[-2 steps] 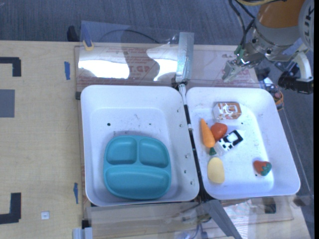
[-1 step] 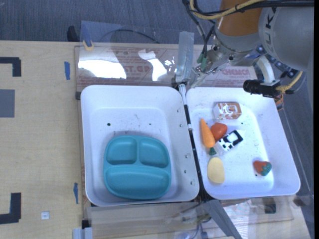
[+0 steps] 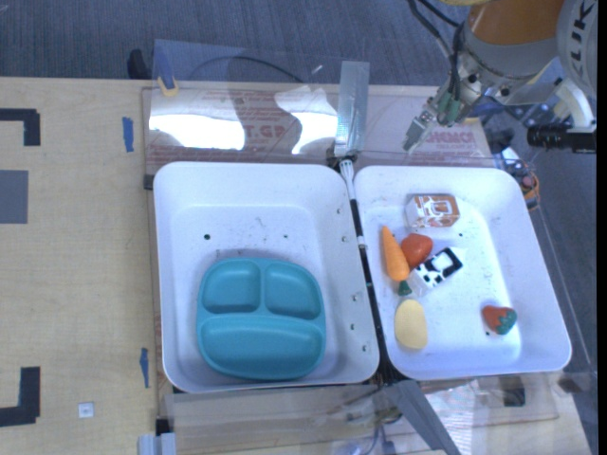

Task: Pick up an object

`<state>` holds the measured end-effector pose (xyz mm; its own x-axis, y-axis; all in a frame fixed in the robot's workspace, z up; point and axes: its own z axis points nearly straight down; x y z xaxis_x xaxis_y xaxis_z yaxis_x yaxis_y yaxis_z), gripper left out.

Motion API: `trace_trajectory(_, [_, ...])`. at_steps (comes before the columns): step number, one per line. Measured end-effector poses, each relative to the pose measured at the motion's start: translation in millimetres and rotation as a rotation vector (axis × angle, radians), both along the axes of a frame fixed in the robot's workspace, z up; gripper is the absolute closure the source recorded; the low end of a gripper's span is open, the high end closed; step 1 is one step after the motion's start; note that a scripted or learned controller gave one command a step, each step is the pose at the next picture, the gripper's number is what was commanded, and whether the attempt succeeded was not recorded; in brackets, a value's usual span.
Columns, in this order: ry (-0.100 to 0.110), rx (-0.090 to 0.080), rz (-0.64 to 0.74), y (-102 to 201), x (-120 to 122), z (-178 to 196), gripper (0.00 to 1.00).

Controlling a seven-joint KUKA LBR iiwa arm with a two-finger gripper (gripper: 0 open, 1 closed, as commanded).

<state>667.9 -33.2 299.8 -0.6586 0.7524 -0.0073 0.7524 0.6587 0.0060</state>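
Grey-armed pincer (image 3: 424, 127) hung above the far rim of the right bin (image 3: 541, 245); its grip state could not be determined. Below it lay a small carton (image 3: 432, 210), an orange carrot (image 3: 394, 253) and a yellow piece (image 3: 411, 323). Further left, a teal tray (image 3: 261, 318) sat in the left bin (image 3: 180, 216).

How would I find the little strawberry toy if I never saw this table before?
Look at the right white bin, the one full of small toys. Most of them cluster near its left side, but the strawberry sits alone toward the near right corner. It is red with a green end, unlike the long orange carrot and the pale yellow lemon.
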Motion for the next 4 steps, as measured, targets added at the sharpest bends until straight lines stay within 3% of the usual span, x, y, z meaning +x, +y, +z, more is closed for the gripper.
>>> trace_trajectory(1, [0.01,0.002,0.105,46.8,-15.1,-43.7,1.0])
trace_trajectory(2, [0.01,0.001,0.175,59.2,-15.0,-80.5,1.0])
trace_trajectory(3, [0.011,0.002,0.083,27.6,-41.3,-116.0,1.0])
trace_trajectory(4, [-0.005,-0.003,0.186,-11.8,-87.5,-15.7,1.0])
